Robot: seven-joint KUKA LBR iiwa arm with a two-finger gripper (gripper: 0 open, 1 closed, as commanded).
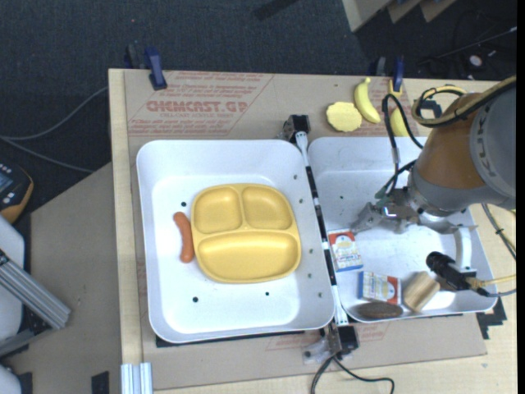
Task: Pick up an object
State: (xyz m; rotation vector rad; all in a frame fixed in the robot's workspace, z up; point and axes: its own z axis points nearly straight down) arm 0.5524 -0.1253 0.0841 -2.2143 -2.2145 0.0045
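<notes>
I have the arm [472,150] reaching in from the right — orange band uppermost, wrist bent downward. The gripper [385,213] hangs low; its metal fingertips point left.

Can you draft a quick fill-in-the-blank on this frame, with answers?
1. The yellow three-compartment plastic tray lies in the ___ white bin.
2. The orange toy hot dog lies on the tray's ___ side.
3. The yellow toy banana lies on the bench, ___ both bins.
4. The small milk carton with the red top lies in the ___ bin.

Answers: left; left; outside; right
</notes>
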